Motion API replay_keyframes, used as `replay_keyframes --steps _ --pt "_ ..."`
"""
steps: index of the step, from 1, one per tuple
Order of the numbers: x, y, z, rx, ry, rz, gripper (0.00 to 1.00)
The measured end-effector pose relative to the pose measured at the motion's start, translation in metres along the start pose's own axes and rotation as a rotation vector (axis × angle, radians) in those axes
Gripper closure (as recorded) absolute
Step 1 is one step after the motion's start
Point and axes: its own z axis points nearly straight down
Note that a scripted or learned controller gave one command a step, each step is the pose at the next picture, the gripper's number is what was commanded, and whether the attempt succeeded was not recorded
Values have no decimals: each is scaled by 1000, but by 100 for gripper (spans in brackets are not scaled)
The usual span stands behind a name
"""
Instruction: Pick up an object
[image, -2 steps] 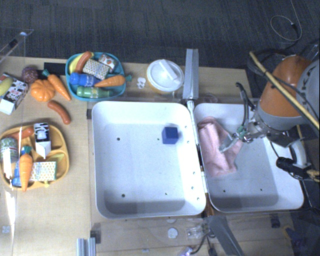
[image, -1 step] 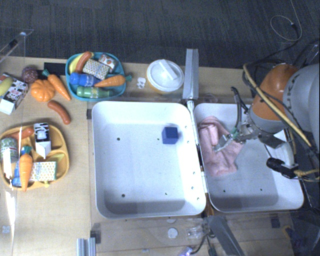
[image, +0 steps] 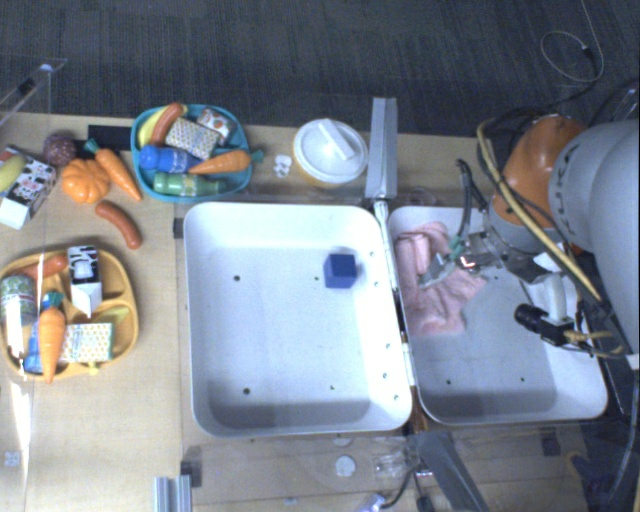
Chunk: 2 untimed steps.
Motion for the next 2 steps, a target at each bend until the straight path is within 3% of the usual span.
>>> replay_keyframes --steps 1,2 --pt "0 0 0 0 0 0 0" --pt "13 -3 -1 -5 -5 -125 0"
